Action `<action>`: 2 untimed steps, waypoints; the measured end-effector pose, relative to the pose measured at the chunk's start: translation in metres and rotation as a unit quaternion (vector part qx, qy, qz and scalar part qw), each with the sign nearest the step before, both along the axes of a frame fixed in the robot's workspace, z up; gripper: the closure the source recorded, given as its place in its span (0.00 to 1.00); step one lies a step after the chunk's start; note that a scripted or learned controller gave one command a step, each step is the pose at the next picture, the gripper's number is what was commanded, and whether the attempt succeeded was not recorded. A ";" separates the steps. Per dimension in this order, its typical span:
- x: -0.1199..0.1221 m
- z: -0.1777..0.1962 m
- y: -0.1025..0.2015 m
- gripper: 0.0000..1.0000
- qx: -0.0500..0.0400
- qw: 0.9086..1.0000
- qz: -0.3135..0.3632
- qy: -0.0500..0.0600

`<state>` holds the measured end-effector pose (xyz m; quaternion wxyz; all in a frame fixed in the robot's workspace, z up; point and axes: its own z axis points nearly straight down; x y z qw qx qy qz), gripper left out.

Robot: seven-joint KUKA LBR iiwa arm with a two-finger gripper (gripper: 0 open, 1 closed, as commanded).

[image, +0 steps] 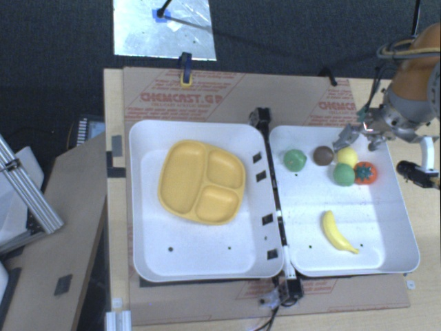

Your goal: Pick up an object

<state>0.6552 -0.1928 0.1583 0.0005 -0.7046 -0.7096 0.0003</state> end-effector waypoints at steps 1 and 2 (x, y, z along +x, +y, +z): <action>0.000 -0.062 0.006 0.00 0.000 1.000 0.000 0.001; 0.001 -0.073 0.006 0.00 0.000 1.000 0.000 -0.001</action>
